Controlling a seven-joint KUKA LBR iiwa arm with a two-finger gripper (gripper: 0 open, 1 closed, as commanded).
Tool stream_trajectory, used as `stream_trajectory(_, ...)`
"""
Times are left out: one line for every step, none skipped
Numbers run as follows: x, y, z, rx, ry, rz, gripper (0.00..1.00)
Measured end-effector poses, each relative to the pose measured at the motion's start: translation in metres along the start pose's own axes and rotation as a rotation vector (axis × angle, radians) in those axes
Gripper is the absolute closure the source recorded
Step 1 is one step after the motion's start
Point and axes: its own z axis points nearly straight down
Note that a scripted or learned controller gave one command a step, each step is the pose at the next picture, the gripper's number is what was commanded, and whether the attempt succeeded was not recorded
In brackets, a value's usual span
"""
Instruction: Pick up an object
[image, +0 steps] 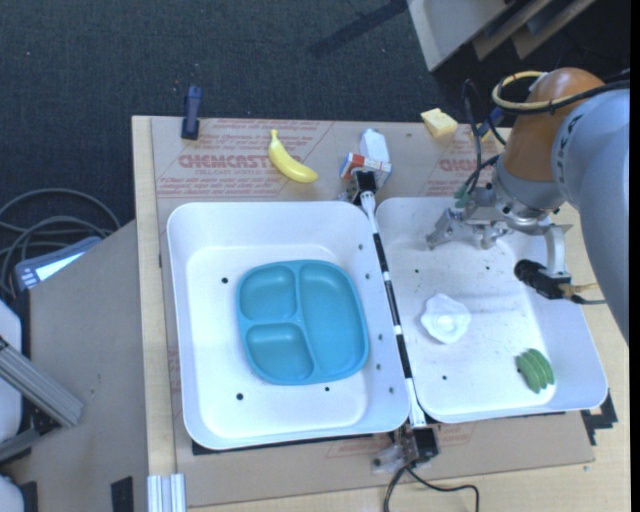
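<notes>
My hand hangs spread and empty over the right bin; I should centre above the white egg before descending squarely.

Arm cut off at right edge, pincer finger state unclear

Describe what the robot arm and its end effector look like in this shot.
The arm is smooth, rounded and light grey, with an orange band above the wrist. A yellowish cable loop and thin dark wires run beside that band. The end effector is a small grey metal assembly with thin prongs splaying out below a round silver collar.
</notes>
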Motion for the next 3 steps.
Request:
stream_trajectory(0.027,-0.022,0.0,0.003,0.002,-0.001,0.0)
stream_trajectory(0.041,-0.033,0.0,0.004,0.002,0.0,0.0)
stream_trajectory(0.045,-0.042,-0.001,0.004,0.002,0.001,0.0)
